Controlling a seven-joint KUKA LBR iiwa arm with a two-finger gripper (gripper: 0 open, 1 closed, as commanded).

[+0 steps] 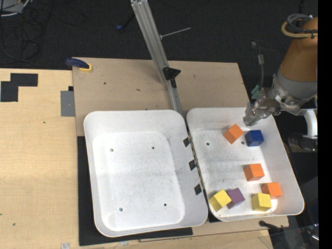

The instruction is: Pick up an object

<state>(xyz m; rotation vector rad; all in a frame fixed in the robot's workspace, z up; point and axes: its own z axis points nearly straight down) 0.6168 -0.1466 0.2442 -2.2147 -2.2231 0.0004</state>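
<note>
The right bin (207, 119) holds several small blocks. An orange block (233, 133) and a blue block (254, 138) lie near its far side. Another orange block (253, 171) sits mid-bin. Along the near edge lie a yellow block (220, 199), a purple block (235, 196), a second yellow block (261, 202) and an orange block (272, 190). My gripper (251, 118) hangs at the bin's far right corner, just above and between the orange and blue blocks, with nothing seen in it.
The left bin (98, 123) lies beside the right one, joined by black clips (192, 164). A slanted aluminium rail (154, 45) rises behind the bins. A blue and yellow clamp (79, 64) sits at the bench's far left corner.
</note>
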